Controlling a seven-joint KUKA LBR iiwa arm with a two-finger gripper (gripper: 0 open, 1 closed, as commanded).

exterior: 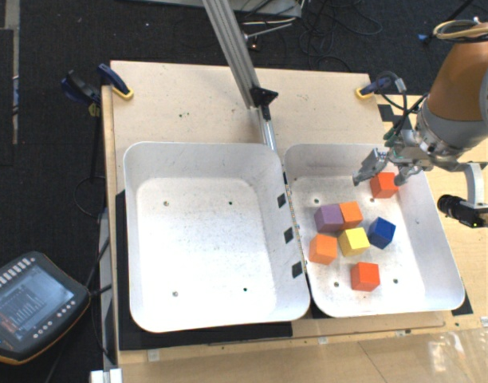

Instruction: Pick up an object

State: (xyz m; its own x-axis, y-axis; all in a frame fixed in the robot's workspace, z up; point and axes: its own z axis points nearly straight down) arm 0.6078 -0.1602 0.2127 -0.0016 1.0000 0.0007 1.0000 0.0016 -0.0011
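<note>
My gripper hangs over the back of the right bin, reaching in from the right. It looks open, with one grey finger out to the left. An orange-red cube sits right under it, between the fingers, and the left finger stands a little apart from it. Toward the front lie a purple cube, an orange cube, a yellow cube, a blue cube, another orange cube and a red-orange cube.
The left bin stands beside the right one, their rims meeting in the middle. A slanted metal pole comes down to the bench behind the bins. A teach pendant lies off the bench at the lower left.
</note>
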